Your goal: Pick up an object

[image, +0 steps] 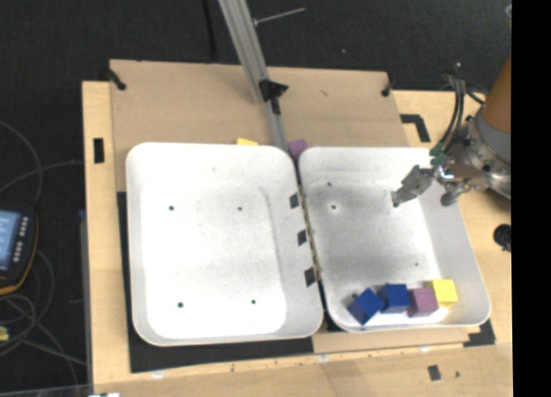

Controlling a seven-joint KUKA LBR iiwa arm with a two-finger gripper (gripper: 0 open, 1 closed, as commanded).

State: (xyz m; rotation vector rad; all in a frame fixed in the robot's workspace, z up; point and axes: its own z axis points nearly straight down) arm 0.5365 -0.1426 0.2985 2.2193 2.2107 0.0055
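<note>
Camera view shows four small blocks huddled along the near wall of the right bin point(456, 240): a dark blue block point(365, 305), a second blue block point(396, 297) touching it, a purple block point(423, 300) and a yellow block point(444, 291) at the end of the row. They look like hard, matte cubes with sharp edges, probably slid down against that wall, which could crowd a grasp. Well apart from the row, up near the bin's far right side, the gripper point(411, 187) hangs over bare bin floor with nothing between its fingers; I cannot tell whether they are spread or closed. Both bins are smooth white plastic with rounded corners, their floors grey-scuffed. The left bin point(138, 240) lies just beside the right one. Behind the bins, a yellow piece point(247, 141) and a purple piece point(297, 147) rest on the bench.
</note>
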